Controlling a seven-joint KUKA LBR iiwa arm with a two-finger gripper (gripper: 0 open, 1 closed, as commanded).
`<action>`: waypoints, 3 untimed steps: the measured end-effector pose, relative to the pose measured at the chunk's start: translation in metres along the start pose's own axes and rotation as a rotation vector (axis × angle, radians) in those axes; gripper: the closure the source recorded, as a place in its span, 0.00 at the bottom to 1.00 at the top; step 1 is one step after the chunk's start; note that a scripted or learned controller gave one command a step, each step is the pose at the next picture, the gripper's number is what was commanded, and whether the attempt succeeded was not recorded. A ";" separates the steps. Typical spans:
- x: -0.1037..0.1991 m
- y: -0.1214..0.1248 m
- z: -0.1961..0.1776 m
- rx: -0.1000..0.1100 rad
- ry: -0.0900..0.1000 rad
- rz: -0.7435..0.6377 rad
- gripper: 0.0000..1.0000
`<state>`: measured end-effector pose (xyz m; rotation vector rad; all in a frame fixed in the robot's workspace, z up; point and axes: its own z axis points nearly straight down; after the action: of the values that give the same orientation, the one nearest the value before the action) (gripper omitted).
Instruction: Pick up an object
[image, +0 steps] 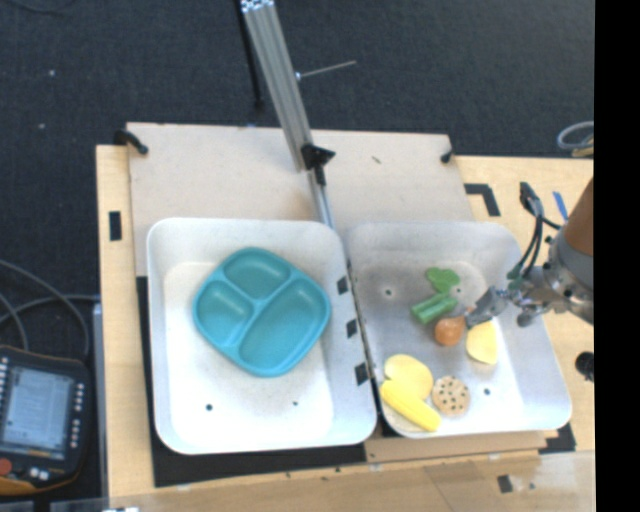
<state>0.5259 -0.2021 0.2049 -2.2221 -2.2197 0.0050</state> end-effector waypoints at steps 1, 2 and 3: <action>-0.003 -0.002 0.063 0.003 0.001 0.000 0.00; -0.004 0.001 0.048 -0.008 0.001 0.002 1.00; -0.005 0.000 -0.016 -0.012 -0.002 -0.005 1.00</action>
<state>0.5260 -0.2068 0.2206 -2.2236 -2.2314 -0.0063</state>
